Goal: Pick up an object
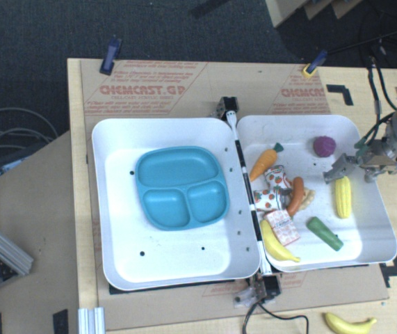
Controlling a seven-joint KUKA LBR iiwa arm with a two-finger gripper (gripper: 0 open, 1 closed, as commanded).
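Dark carpet surrounds my bench, where the right shallow white bin (365, 252) holds toy food. My gripper (342, 173), fingers spread and holding nothing, hovers just above the yellow plastic corn cob (342, 197). I judge this the approach step; next I must descend straddling it, then close.

We've got two bins side by side on the bench (184, 82). In the left bin (115, 256) a divided tray (182, 186) sits near the middle. In the right bin (372, 242), a carrot (265, 162) lies by the left wall, a sausage (295, 195) just right of it, a banana (277, 245) at the near-left corner. A ball (325, 145) sits toward the far edge, corn (342, 197) by the right wall, a cucumber (324, 233) nearer us. On the bench's near edge lies a second banana (350, 321).
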